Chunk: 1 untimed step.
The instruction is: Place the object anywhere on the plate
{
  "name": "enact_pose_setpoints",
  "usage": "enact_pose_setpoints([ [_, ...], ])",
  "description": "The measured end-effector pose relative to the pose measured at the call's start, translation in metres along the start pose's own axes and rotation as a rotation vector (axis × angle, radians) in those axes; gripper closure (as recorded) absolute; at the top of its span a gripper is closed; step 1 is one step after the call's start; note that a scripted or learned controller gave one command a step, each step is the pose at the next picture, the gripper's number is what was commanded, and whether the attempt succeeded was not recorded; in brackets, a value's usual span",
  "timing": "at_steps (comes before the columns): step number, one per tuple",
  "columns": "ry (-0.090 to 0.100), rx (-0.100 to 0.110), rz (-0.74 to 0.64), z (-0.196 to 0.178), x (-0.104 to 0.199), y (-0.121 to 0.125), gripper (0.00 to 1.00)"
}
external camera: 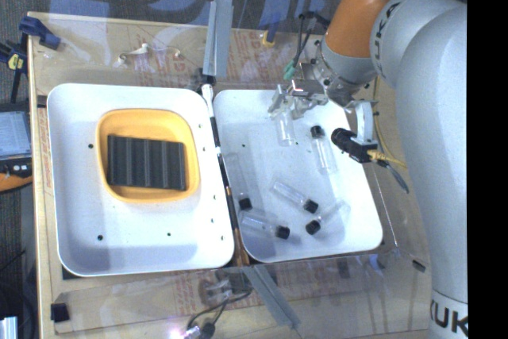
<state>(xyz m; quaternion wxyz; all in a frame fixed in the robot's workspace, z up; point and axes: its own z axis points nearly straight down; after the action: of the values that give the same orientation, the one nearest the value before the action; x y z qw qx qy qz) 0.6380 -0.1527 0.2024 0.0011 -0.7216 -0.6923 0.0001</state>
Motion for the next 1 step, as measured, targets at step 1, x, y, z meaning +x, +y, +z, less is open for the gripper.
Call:
enact_pose_setpoints([
  [1, 0.0, 0.004, -0.182, 0.0124, 0.0456, -0.0438, 1.0],
])
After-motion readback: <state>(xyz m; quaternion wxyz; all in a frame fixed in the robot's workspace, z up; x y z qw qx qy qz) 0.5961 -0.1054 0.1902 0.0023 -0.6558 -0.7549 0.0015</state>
